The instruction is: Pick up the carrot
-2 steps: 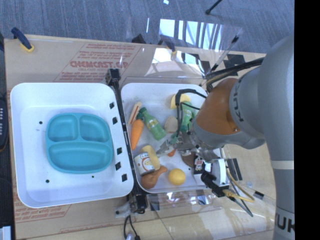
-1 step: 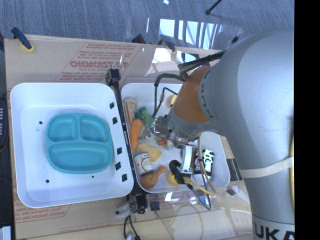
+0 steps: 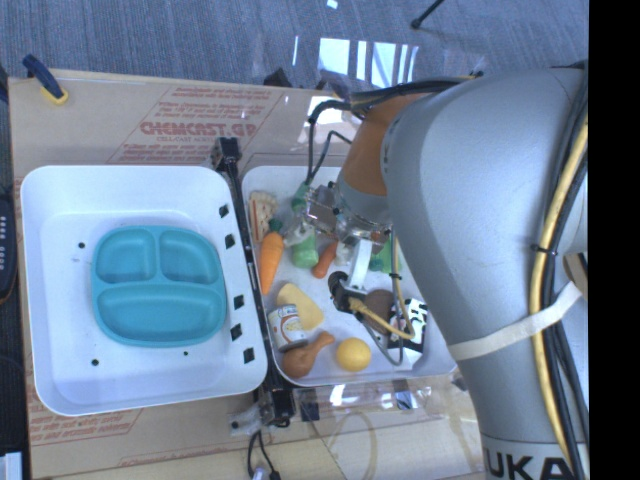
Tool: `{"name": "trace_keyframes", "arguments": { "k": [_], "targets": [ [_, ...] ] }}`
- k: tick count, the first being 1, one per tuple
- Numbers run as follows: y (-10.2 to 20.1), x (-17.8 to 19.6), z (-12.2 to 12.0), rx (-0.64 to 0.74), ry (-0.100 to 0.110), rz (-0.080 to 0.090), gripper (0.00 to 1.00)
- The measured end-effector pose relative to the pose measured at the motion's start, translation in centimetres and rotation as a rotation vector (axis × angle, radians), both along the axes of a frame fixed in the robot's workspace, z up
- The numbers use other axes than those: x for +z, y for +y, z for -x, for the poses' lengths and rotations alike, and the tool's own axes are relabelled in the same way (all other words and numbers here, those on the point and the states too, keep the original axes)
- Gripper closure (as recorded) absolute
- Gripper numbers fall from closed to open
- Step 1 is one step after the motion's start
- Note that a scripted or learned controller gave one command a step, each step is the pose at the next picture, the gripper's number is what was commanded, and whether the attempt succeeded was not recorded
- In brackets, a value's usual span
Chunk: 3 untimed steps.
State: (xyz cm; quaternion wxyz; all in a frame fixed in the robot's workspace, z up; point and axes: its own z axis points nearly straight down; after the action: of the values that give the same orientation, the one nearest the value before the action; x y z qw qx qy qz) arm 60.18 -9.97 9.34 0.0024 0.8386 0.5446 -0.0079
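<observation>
We're not far along: the carrot (image 3: 270, 259) lies loose by the left wall of the right bin (image 3: 437, 365), nothing gripping it. The end effector (image 3: 338, 230) hangs just beside it; can't tell its state. Grab and lift left.

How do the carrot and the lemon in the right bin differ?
The carrot is orange, long and tapered; the lemon is yellow and rounded. The carrot lies by the right bin's left wall, the lemon near its front edge. Both are apart from the hand.
</observation>
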Motion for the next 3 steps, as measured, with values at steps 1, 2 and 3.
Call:
{"name": "trace_keyframes", "arguments": {
  "k": [1, 2, 3],
  "targets": [
    [5.8, 10.0, 2.0, -0.311, -0.005, -0.013, 0.00],
    [5.7, 9.8, 2.1, -0.312, -0.001, -0.014, 0.00],
    [6.9, 9.7, 4.1, -0.383, 0.003, -0.009, 0.00]
  ]
}}
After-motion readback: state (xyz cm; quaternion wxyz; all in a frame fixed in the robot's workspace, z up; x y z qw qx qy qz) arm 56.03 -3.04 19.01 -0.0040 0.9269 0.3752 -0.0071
